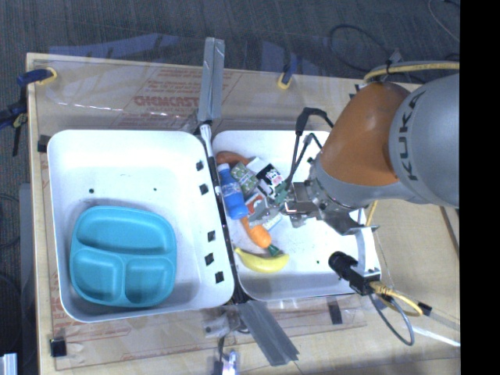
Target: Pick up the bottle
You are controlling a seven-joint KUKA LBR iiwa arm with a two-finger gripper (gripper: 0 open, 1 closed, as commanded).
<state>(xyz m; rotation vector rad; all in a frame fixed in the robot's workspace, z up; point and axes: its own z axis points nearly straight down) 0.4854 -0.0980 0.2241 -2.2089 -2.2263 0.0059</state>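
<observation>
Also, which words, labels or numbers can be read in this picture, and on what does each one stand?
"KU": large letters on the grey arm, cut off at the picture's right side.
Red print on the bench behind the bins: blurred, not readable.
Label on the bottle: too small to read.
Black and white packet beside the bottle: print too small to read.

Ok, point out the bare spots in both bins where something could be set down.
Left bin: the white floor above the blue tray is bare. Right bin: crowded along its left wall with the bottle, carrot and banana; bare floor right of the banana, under the arm.
</observation>
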